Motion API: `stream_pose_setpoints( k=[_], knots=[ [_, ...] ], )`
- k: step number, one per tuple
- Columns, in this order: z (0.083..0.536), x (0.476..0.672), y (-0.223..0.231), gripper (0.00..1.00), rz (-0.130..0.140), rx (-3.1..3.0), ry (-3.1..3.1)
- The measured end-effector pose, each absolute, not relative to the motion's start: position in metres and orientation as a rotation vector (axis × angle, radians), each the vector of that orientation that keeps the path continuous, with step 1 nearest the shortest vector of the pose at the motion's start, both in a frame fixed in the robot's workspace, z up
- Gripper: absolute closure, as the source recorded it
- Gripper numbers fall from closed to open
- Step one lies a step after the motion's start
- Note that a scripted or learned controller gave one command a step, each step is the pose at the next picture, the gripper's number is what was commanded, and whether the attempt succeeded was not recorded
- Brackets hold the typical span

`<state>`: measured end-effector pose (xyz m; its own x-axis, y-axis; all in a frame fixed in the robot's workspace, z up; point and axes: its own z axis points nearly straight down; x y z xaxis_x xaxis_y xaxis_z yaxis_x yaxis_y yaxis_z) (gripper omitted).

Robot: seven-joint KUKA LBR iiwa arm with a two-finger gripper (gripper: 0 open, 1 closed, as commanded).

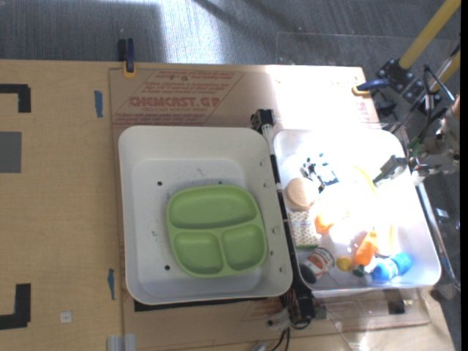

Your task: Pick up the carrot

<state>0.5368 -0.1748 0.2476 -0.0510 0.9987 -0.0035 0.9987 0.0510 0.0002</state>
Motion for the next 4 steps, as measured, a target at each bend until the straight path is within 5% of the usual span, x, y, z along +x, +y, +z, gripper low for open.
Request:
stream_pose_setpoints(
  k=[1,3,4],
  knots=[
    [0.098,0.483,-0.164,0.0,0.006,1.967,2.445],
    [0.09,0.484,-0.108,0.0,0.0,1.664,2.642],
    [0.102,0.488,-0.108,1.0,0.007,1.658,2.625]
  ],
)
